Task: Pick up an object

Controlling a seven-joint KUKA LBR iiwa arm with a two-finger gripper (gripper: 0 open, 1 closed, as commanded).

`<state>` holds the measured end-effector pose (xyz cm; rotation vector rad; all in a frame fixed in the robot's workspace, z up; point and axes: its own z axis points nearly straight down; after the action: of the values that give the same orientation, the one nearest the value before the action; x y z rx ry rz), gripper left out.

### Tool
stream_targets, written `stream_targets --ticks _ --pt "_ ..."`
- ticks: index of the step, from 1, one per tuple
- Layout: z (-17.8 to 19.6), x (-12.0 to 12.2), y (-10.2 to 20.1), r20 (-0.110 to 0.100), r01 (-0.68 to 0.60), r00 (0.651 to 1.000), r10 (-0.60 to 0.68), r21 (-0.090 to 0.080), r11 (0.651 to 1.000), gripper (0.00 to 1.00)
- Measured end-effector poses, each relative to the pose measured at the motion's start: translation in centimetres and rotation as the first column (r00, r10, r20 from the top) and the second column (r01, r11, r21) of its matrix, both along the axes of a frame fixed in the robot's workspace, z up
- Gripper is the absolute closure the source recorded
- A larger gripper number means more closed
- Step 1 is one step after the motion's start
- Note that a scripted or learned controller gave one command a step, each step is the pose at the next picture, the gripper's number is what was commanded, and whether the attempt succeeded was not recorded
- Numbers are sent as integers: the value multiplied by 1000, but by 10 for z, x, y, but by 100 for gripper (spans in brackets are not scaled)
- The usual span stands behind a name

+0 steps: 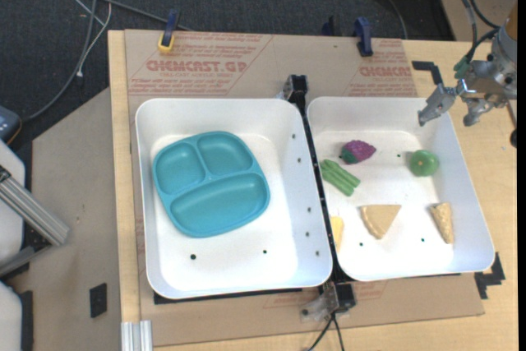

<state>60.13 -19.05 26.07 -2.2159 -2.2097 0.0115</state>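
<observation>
The gripper (454, 103) hangs over the right bin's (468, 185) far right corner, fingers spread wide, holding nothing. Just near of it lies a green ball (424, 163); further left sit a purple toy (357, 150) and a green pod (339, 177), with two tan wedges (380, 219) at the near side. A descent this close to the wall risks a finger striking the rim, or nudging the ball away. The board (197, 62) behind the bins reads "CHEMCAST GP".
</observation>
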Motion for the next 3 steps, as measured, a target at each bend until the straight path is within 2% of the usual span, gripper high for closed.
stream_targets --ticks 1,3 --pt "8 2 1 13 -3 1000 3 -3 1000 0" --pt "-103 5 -16 7 -2 1000 2 -1 1000 0"
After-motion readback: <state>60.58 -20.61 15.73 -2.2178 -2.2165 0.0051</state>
